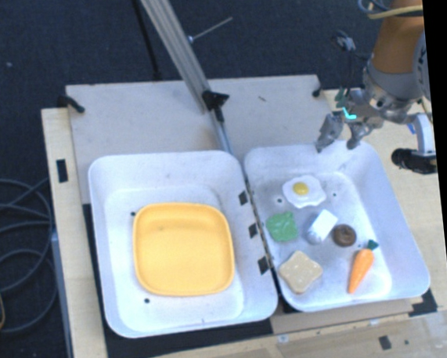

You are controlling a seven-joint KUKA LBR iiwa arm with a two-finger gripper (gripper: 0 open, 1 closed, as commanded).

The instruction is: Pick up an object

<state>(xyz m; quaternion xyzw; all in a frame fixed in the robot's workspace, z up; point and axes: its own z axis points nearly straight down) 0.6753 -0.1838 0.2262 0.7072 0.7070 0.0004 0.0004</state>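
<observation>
A yellow plate (183, 248) fills the left bin (106, 185). The right bin (397, 220) holds a green piece (281, 226), toast (299, 272), a fried egg (302, 191), a white block (321, 225), a brown disc (344, 236) and a carrot (360, 270). Above the bin's far rim hangs the gripper (340, 139), its fingers apparently parted with nothing between them.

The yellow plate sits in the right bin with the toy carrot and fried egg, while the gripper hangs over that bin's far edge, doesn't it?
Not quite. The camera view shows the yellow plate alone in the left bin. The toy carrot and fried egg lie in the right bin, and the gripper does hang over that bin's far edge.
</observation>
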